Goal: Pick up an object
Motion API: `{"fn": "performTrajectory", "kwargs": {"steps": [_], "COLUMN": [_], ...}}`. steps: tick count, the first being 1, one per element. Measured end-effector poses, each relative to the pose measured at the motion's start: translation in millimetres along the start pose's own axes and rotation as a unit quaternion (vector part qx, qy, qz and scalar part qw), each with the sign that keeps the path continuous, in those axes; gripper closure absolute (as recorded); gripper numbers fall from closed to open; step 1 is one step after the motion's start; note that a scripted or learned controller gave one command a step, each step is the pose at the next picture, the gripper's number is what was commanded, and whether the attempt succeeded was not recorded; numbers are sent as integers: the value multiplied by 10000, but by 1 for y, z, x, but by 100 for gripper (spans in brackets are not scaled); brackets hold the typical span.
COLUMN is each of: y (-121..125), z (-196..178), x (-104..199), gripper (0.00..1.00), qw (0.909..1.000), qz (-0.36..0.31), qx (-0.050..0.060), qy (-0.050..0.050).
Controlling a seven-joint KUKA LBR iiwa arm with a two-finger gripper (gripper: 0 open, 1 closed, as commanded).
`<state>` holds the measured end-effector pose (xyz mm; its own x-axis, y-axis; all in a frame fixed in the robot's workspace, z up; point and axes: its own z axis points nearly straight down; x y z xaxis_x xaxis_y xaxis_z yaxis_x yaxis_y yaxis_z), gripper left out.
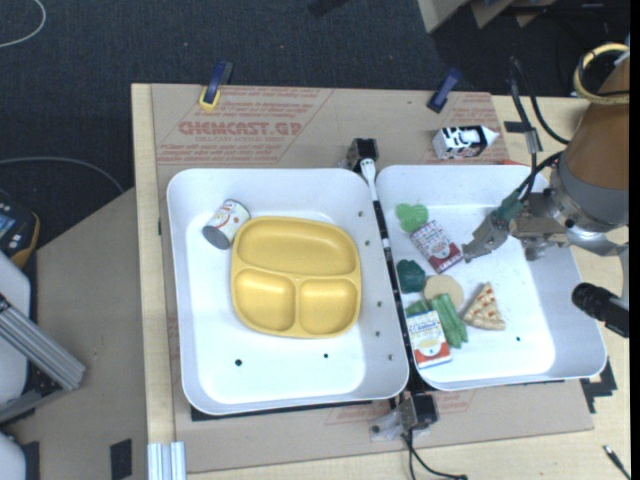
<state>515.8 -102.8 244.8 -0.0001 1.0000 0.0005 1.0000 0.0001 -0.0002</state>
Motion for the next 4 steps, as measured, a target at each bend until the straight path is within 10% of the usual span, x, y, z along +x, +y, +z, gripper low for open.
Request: {"fn": "performTrajectory", "kwargs": {"steps": [3, 4], "y": [14, 14], "z": [162, 150], "x": [-4, -5], "gripper": [0, 100], "qw": [10000, 10000], "qz": [4, 12], "qx": [17, -6], "qy": [6, -3]}}
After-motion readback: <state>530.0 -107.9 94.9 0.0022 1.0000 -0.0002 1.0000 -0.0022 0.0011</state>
